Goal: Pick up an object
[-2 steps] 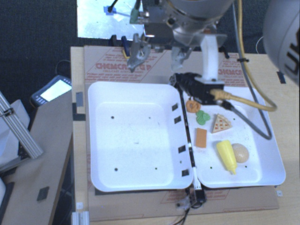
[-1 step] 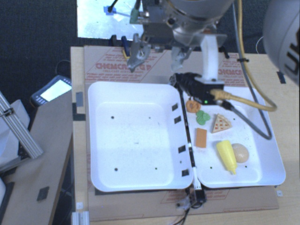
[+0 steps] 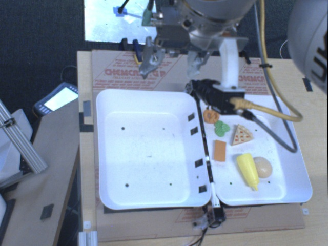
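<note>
My gripper (image 3: 173, 64) hangs high above the back edge of the bins, over the cardboard behind the left bin (image 3: 105, 137). Its two fingers (image 3: 150, 63) stand wide apart, open, with nothing between them. In the right bin (image 3: 292, 188) lie several small toys: an orange round piece (image 3: 210, 116), a green piece (image 3: 221, 128), a pizza slice (image 3: 241, 135), an orange block (image 3: 220, 150), a yellow corn-like piece (image 3: 248, 170) and a beige ball (image 3: 263, 166). All of them sit in front of and to the right of the gripper.
A black divider strip (image 3: 204, 147) runs between the two bins. Printed cardboard (image 3: 118, 76) lies under and behind them. A handheld device (image 3: 56, 100) rests on the side table at the left, next to a metal rail (image 3: 20, 142).
</note>
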Tool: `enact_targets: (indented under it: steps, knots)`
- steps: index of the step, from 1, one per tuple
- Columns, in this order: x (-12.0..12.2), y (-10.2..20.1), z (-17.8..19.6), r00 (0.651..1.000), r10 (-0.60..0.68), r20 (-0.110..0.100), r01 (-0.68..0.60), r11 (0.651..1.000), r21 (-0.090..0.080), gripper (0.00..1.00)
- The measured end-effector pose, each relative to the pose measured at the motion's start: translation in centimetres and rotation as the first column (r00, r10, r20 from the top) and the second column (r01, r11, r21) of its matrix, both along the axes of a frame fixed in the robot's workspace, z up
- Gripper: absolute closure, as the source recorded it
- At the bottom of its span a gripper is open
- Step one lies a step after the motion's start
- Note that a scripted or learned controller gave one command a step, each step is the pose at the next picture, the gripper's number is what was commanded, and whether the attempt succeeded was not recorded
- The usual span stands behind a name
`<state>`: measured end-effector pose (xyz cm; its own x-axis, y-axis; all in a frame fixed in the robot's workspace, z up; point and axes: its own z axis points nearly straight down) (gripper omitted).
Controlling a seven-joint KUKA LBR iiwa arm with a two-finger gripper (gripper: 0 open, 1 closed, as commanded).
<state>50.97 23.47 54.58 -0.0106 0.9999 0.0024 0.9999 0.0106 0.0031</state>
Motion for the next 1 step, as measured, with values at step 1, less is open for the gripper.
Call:
enact_targets:
  steps: [1]
  knots:
    - [0.0,0.0,0.0,1.0,0.0,0.0,0.0,1.0,0.0,0.0]
